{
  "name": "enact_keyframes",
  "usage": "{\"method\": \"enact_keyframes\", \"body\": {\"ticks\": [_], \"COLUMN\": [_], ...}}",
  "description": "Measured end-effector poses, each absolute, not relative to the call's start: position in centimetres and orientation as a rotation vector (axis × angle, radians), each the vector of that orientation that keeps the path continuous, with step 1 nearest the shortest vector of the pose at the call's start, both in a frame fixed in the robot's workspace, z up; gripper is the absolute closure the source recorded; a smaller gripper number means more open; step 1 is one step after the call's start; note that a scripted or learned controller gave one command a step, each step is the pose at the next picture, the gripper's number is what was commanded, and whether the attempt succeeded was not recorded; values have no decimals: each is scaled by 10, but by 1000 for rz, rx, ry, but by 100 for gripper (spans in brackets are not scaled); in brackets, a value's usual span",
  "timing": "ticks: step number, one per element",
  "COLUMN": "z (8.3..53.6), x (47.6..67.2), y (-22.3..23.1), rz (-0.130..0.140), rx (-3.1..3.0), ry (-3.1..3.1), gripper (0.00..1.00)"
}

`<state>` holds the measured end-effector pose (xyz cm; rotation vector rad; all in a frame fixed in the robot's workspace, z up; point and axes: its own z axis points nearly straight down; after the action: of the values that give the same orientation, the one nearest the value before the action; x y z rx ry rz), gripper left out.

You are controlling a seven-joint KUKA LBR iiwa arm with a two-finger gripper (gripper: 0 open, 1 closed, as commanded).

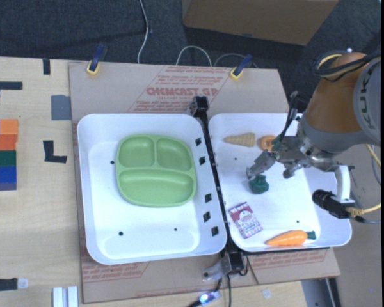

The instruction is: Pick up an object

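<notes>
The right bin (320,232) holds several small things. A dark green toy (259,185) lies near its middle. A cream cone (240,139) and an orange piece (266,142), partly hidden by the arm, lie at the far side. A red and white packet (244,220) and a toy carrot (287,238) lie near the front edge. My gripper (272,169) hangs over the middle of this bin, open, with nothing between its fingers. Its left fingertip (254,170) is just above the dark green toy.
The left bin (99,235) bears a light green divided plate (157,170). A black divider (208,171) runs between the bins. Coloured blocks (1,155) stand at the bench's left edge. A cardboard box (262,5) sits beyond the bins.
</notes>
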<state>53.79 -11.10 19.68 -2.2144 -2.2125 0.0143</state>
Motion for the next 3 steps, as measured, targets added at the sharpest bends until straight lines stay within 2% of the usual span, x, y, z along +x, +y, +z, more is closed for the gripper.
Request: {"method": "enact_keyframes", "body": {"ticks": [1,2,3], "z": [201,155,91], "x": [540,538,529], "y": [-111,-111,-114], "rz": [6,10,12], "rx": [-2217,-2214,-2213], "ry": [-2221,-2217,-2215], "gripper": [0,0,0]}}
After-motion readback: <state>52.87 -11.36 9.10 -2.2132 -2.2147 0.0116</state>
